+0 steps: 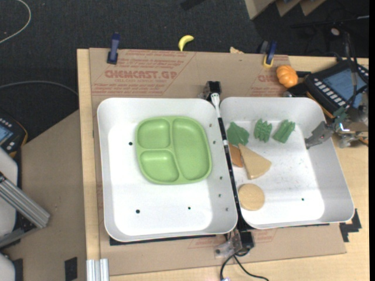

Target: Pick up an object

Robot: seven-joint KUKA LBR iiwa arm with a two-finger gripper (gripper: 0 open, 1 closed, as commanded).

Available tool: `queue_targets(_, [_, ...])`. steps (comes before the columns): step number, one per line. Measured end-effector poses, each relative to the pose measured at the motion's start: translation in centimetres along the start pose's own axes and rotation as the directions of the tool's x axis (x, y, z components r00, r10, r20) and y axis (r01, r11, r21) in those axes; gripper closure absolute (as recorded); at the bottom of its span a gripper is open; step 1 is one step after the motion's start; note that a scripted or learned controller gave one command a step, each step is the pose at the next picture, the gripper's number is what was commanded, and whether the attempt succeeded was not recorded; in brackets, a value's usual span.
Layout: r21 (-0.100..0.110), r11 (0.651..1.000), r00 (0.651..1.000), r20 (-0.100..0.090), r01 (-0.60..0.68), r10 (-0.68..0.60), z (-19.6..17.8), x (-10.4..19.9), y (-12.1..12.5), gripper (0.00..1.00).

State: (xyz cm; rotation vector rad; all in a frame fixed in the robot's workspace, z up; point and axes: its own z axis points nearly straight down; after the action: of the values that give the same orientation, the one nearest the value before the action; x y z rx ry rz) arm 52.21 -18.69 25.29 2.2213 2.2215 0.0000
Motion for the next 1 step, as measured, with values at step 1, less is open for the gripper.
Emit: queue_targets(1, [0.011,1.000,1.000,-0.006,0.003,-0.003,10.34,5.63,-3.63,0.00])
